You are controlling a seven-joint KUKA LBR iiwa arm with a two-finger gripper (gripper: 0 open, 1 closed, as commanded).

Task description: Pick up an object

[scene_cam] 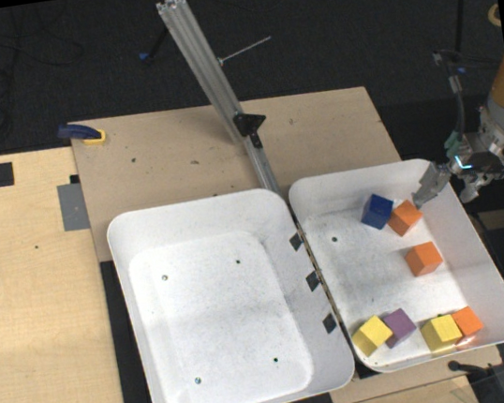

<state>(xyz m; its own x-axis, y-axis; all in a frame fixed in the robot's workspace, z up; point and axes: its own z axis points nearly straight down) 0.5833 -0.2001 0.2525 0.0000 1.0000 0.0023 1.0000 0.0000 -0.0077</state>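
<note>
Apparently approaching: the gripper point(427, 185) hangs just beside the orange cube point(405, 217); jaws' state I cannot tell; next, descend.

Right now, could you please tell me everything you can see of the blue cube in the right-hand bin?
The blue cube is a small, solid-looking block with matte, evenly coloured faces, perhaps foam or painted wood. It sits flat on the floor of the right bin, in the far part, turned at an angle to the bin's walls. An orange cube lies right beside it, touching or nearly so. The hand is just beyond that orange cube, not on the blue one.
</note>
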